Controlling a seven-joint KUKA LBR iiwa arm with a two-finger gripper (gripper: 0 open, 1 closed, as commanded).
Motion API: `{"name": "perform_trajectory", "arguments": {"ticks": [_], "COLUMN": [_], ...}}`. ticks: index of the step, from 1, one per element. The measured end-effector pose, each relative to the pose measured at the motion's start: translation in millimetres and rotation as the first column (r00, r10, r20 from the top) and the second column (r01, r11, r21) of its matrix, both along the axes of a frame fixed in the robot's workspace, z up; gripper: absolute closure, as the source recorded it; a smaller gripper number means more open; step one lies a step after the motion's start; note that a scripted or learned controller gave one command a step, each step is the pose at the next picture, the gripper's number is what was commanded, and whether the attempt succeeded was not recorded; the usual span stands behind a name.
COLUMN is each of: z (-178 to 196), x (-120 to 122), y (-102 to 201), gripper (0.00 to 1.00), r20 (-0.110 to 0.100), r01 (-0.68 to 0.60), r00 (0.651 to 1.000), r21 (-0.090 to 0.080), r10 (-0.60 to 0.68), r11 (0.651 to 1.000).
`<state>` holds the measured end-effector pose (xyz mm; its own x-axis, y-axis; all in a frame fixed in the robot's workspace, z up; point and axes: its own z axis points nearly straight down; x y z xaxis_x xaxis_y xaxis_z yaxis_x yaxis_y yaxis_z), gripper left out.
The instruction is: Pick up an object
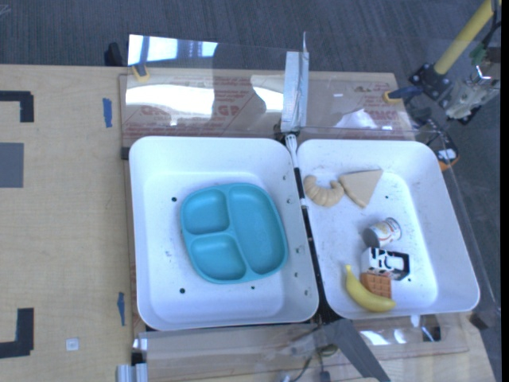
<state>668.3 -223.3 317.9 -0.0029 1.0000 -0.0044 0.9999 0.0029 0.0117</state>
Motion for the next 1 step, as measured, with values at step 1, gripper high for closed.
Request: {"name": "perform_trajectory", "arguments": {"ticks": [1], "z": [-99.8], "x": [-2.4], "y": [2.0], "gripper": [1.0], "r20": [-0.02], "r01": [0.0], "r00": [1.0], "r21": [0.006], "r10": [0.0], "r11": [1.0]}}
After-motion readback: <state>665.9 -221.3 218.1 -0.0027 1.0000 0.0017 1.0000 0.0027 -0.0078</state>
